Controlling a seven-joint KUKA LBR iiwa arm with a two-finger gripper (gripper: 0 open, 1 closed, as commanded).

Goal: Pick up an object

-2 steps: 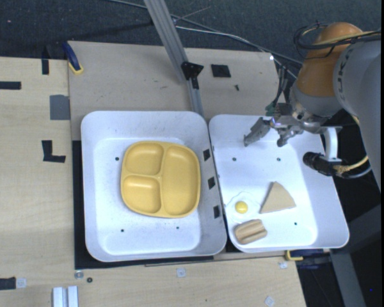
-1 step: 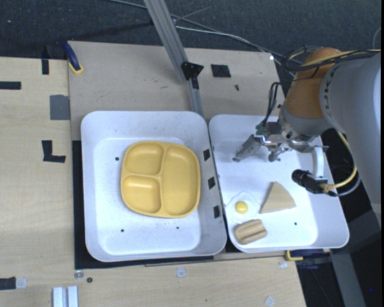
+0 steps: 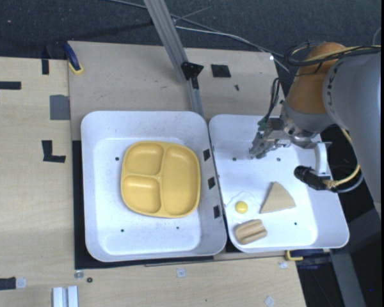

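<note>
Lying below claw [image 3: 258, 147]: tan wedge [image 3: 278, 199].

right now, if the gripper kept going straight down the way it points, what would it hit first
Most likely the bare floor of the right bin. The gripper hangs over its upper part, away from the toy food, though its height is unclear.

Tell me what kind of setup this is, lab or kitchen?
Likely a robot lab test bench, not a kitchen: two white bins side by side on a taped wooden bench, a grey arm reaching in, and toy-like food such as a fried egg.
</note>
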